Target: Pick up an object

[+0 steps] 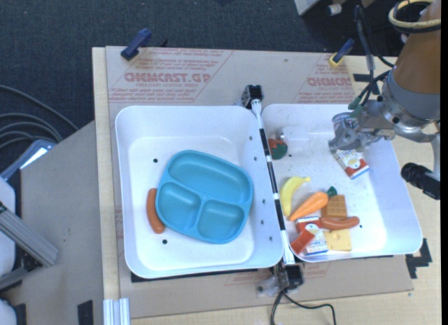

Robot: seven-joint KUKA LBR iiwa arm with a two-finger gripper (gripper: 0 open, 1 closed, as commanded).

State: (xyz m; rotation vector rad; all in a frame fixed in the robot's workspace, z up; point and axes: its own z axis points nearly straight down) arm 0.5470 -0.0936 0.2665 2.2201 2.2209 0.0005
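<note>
My gripper (344,141) hangs over the back of the right bin (399,197), reaching in from the right. A small red and white carton (355,164) lies just below it, touching or nearly touching the fingertips. Nearer the front lie a yellow banana (292,192), an orange carrot (309,206), a waffle piece (337,205), a sausage (338,223), a cheese slice (341,241) and a red and white box (311,241). A small red and green fruit (278,148) sits at the bin's back left.
The left bin (133,141) holds a blue divided plate (204,196) with another sausage (154,211) beside its left edge. A black divider bar (269,176) runs between the bins. Blue clamps (136,43) sit at the board's back corners.
</note>
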